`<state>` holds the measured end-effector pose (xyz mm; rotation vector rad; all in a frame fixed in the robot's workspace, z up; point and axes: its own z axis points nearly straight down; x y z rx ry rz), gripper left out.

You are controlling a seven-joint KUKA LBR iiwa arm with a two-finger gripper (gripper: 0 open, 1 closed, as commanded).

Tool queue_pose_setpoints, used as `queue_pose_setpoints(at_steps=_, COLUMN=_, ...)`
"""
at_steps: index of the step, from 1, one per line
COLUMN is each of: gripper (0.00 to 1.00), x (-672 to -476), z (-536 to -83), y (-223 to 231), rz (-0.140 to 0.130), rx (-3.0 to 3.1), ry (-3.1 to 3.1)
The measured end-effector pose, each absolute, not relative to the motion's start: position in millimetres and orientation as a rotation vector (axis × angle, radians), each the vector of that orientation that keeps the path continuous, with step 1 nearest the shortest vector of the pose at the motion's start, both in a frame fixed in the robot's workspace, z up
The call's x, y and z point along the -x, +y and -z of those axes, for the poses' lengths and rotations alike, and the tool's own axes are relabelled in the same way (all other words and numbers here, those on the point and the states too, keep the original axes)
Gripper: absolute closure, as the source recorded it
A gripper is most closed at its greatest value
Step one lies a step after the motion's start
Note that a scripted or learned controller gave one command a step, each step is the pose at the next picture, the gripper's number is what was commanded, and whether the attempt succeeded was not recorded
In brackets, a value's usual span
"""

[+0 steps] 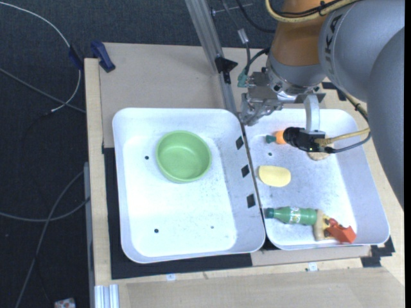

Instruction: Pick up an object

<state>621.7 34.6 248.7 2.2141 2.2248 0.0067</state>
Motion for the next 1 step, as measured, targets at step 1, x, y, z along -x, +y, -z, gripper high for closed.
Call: queue_pose_setpoints(at_steps=1, gripper=1.00, x=-638.8, z=-254.6, y=83.2, rz=-0.007, rx=-2.215, ry=2.227)
